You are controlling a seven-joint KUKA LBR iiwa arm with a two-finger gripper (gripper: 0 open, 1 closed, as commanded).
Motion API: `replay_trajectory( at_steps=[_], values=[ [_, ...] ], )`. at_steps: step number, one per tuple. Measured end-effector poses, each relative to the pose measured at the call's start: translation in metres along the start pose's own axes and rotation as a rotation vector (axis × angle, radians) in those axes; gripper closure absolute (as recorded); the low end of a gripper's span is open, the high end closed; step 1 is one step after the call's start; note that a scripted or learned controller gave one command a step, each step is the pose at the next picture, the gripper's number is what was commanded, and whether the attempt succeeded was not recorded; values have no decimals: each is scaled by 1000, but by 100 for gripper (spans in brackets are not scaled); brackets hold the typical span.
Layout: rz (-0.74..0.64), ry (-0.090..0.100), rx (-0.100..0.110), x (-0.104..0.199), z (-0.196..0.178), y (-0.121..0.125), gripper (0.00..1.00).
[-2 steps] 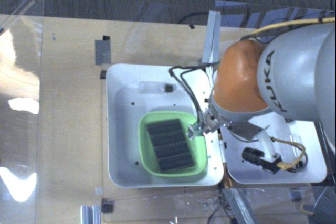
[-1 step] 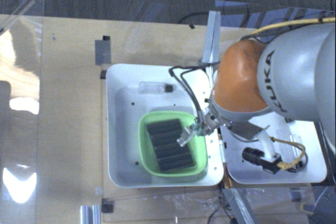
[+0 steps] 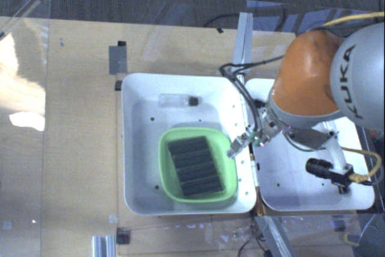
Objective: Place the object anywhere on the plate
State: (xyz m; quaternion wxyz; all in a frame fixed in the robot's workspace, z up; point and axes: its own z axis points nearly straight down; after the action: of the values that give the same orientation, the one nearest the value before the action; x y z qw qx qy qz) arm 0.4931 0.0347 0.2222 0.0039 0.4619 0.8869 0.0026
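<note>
**Obs.: ridged block lies on plate; pincer at plate's right rim**

Setup: two white bins side by side on the worktop (image 3: 72, 159). The bin on the view's left (image 3: 135, 147) holds a green square plate (image 3: 163, 159) in its front half. The bin on the view's right (image 3: 289, 189) lies under the arm, whose orange band (image 3: 304, 78) sits over the bin's back edge.

Task thing: a dark ridged block (image 3: 194, 167) lies flat on the plate, inside the rim and roughly centred. Its long axis runs from the bin's back edge toward its front edge, skewed slightly so the front end sits nearer the wall shared with the other bin.

Pincer (image 3: 239, 146): it hangs low, just beside the plate's right rim and next to that shared wall. Its state cannot be told, since the tip is small and seen at a slant. Nothing is visibly in its hold.

Key relation: the block lies toward the view's left of the pincer and a little toward the bin's front edge, near but apart, with the plate rim between them.

Other: a small clear tube with a dark cap (image 3: 177, 101) lies near the back wall of the same bin, off the plate.

Judgement: the placement looks complete, as the block rests wholly on the plate. The next step is probably a lift clear. The risk is clipping the plate rim on the way up.
</note>
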Motion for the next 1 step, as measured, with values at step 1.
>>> replay_trajectory(
  at_steps=[1],
  values=[
    [-4,-3,-7,0,-11,3,100]
  ],
)
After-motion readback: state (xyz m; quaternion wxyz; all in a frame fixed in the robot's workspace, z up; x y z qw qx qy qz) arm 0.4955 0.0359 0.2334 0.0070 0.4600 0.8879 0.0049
